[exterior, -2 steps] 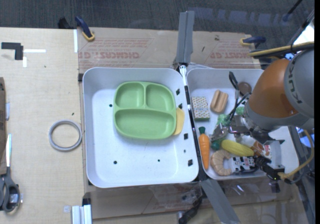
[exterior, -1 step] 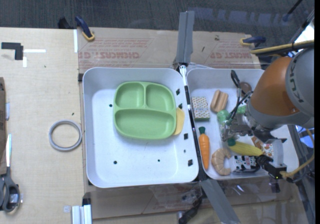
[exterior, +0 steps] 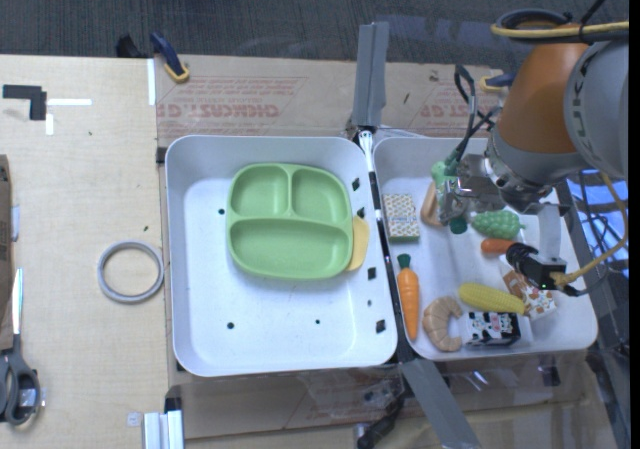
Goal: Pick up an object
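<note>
Occluded and cropped items

Gripper (exterior: 458, 205) fingertips too small to resolve. Arm (exterior: 560, 97) cropped at right edge, covers right bin (exterior: 420, 152) rear. Scissors (exterior: 18, 377) cropped at left edge.

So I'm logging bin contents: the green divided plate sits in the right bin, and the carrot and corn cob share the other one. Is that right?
Not quite. The camera view shows the green divided plate in the left bin, not the right one. The carrot and corn cob do share the other bin, the right bin.
</note>
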Motion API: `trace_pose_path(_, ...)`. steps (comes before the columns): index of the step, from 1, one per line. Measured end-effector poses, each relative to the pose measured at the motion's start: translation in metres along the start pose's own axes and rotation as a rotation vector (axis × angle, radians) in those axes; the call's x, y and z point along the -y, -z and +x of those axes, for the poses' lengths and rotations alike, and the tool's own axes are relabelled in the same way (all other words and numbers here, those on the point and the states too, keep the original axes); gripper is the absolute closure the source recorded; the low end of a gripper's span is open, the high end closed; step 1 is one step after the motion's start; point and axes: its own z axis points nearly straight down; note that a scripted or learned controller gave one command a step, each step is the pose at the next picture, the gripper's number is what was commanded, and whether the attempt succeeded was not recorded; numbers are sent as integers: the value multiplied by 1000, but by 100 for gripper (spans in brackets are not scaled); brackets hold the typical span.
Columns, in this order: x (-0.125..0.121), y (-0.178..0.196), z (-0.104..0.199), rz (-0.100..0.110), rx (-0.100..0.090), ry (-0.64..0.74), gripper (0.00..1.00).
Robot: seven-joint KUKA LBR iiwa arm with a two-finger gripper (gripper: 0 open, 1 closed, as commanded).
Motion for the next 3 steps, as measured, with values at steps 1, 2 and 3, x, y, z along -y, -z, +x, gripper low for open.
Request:
trace_pose_path(1,25,-55,-69,0,-1,167,100)
trace_pose_path(2,58,51,-87,-1,0,35,100)
trace_pose_path(3,75,149,-66,-1,1,-190,100)
